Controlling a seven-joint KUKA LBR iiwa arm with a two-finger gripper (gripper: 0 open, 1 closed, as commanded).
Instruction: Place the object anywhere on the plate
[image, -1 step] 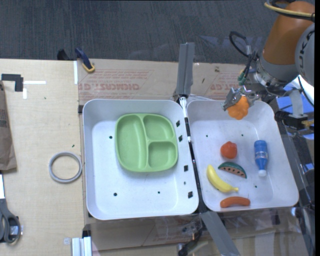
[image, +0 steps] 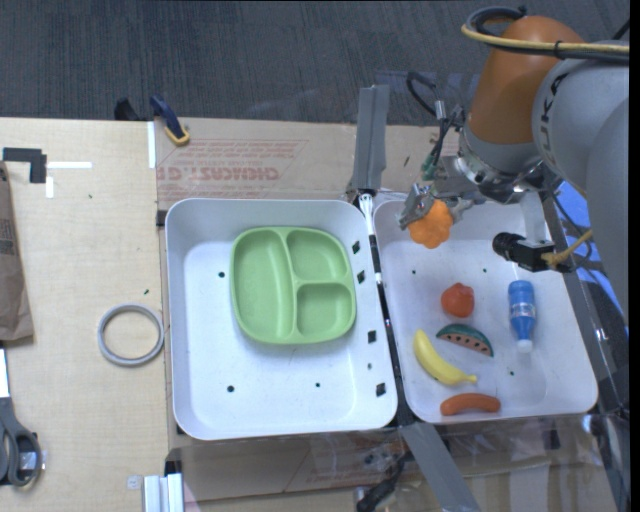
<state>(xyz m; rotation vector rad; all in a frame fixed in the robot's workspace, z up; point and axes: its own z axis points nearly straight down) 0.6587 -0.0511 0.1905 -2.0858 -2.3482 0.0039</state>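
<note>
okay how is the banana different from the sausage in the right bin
The banana is yellow; the sausage is reddish orange. The banana is curved and lies on a slant; the sausage is nearly straight and lies level along the bin's near edge. The banana is thicker, tapering to a stem end; the sausage is slimmer with rounded ends. Both are long toy foods lying flat in the right bin, close but apart.
</note>
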